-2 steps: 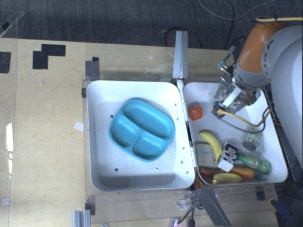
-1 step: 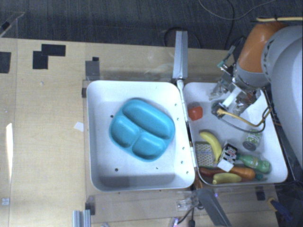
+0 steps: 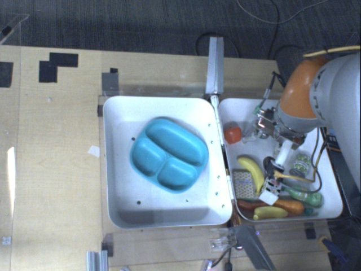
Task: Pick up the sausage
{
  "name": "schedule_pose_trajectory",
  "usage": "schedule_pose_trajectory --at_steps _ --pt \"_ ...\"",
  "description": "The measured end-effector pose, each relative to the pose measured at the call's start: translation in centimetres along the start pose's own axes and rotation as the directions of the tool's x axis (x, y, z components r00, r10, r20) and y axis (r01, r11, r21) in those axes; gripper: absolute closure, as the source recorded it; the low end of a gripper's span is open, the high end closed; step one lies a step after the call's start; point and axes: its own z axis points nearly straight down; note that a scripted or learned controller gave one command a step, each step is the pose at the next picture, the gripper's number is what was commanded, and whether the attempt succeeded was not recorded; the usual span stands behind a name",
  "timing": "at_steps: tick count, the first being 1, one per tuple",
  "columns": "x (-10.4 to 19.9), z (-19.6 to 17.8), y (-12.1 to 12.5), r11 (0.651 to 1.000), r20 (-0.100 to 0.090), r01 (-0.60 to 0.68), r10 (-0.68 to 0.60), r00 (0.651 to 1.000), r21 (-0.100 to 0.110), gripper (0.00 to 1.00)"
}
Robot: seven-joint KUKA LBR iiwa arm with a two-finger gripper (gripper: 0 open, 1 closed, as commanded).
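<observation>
The sausage point(image 3: 246, 204), dark reddish brown, lies along the front edge of the right bin point(image 3: 336, 203), just left of a yellow piece point(image 3: 269, 213). My gripper point(image 3: 263, 124) hangs over the back half of the same bin, beside a red tomato-like thing point(image 3: 232, 134). It is well behind the sausage and apart from it, with nothing visibly held. The wrist covers much of the bin's right side.
The right bin also holds a banana point(image 3: 252, 173), a brown checkered piece point(image 3: 243, 182), an orange carrot point(image 3: 290, 206), a green item point(image 3: 305, 197) and a small can point(image 3: 302, 165). A blue divided plate point(image 3: 168, 153) lies in the left bin point(image 3: 118, 196).
</observation>
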Motion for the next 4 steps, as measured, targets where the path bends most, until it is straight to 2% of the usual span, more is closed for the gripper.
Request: schedule_pose_trajectory --at_steps 1,2,3,4 --pt "1.0 0.2 6.2 0.946 0.006 -0.325 0.325 0.946 0.005 0.00" --pt "1.3 -1.2 6.4 0.948 -0.001 -0.318 0.318 0.948 -0.003 1.00" --pt "-2.9 -4.3 3.4 0.931 0.005 -0.365 0.365 0.931 0.004 1.00" --pt "2.6 -0.2 2.5 0.863 -0.003 -0.506 0.506 0.863 -0.001 1.00"
